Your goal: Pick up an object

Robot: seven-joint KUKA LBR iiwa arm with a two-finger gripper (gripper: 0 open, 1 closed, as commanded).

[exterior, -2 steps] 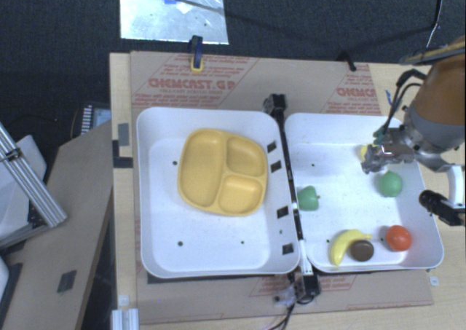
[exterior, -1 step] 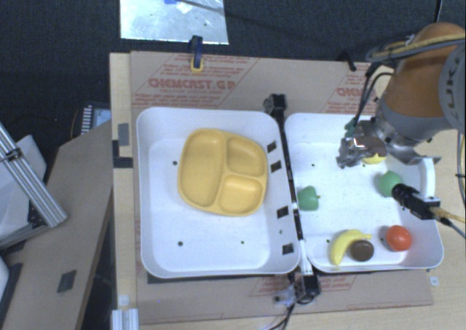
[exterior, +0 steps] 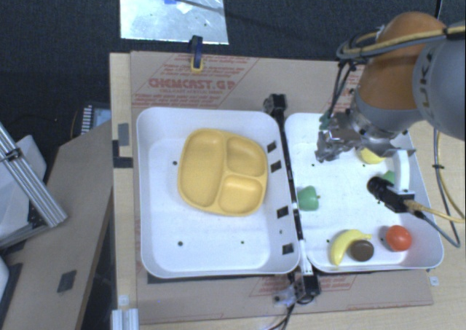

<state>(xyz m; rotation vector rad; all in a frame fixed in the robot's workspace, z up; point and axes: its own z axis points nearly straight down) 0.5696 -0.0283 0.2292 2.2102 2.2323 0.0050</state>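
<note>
Bench (exterior: 120, 95) top carries a brown cardboard sheet (exterior: 196, 81) bearing two white bins side by side.

Lower right of frame, near edge of the right bin (exterior: 342, 205): one banana (exterior: 341, 245), curved. Its long axis runs from lower left to upper right, with one end pointing at the bin's near wall and the other bending right. Touching its right side is one brown round item (exterior: 361, 250). Just beside that, further right, sits one red fruit (exterior: 397, 237).

Mid-frame, near the divider between the bins: one green fruit (exterior: 308, 198), apart from the rest.

Further back in the same bin: one yellow fruit (exterior: 370, 155), partly covered by the arm. The gripper (exterior: 329, 148) hangs over the bin floor just left of that fruit. Its opening cannot be told, and nothing is seen held in it.

Left bin (exterior: 211, 241): one yellow plate (exterior: 222, 172) with three compartments, lying flat.

Upper left, beyond the bench: one silver sheet (exterior: 156, 1) on dark flooring.
</note>
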